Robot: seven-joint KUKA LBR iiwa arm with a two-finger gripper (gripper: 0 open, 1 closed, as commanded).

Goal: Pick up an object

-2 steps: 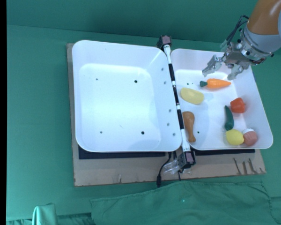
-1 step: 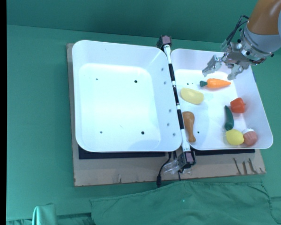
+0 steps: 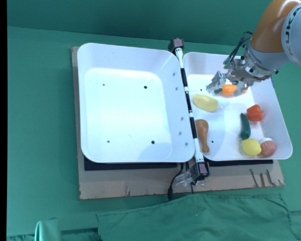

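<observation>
The jaws [image 3: 229, 84] hang low over the far part of the right bin [image 3: 281, 129], spread apart around a small orange carrot [image 3: 229, 89] with a green tip, which lies on the bin floor directly beneath them. Whether the fingers touch it I cannot tell. Its long axis runs left to right, green end to the left. A yellow potato [image 3: 205, 103] lies just to its near left, close enough to catch a finger.
</observation>
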